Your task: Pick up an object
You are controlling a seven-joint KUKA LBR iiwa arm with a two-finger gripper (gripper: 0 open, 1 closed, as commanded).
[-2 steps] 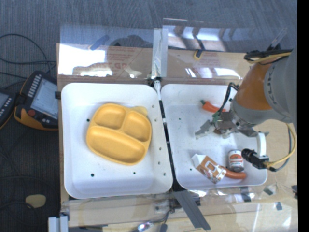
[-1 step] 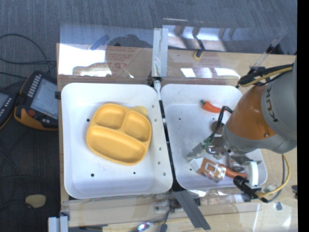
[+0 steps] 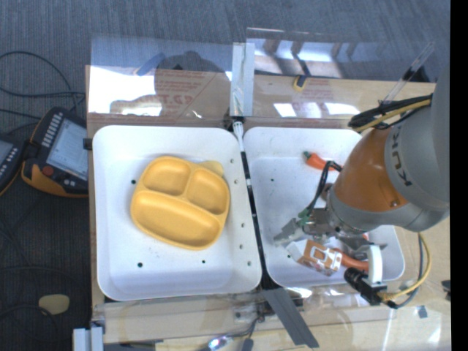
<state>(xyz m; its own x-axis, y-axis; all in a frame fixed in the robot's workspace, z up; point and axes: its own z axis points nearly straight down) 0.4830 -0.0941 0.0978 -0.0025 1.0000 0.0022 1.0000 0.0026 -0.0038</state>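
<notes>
Yellow divided plate (image 3: 180, 200), three compartments, lying flat and upright in the left bin, centre-left of frame. Small orange carrot-like piece (image 3: 315, 161), upper part of the right bin. Orange-and-white item (image 3: 322, 257), lower right bin, partly hidden beneath the arm.

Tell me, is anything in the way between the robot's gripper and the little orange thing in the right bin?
Nothing visible blocks it. The gripper hangs low in the right bin, and the small orange object lies apart from it toward the bin's back wall, with bare white floor between them.
</notes>
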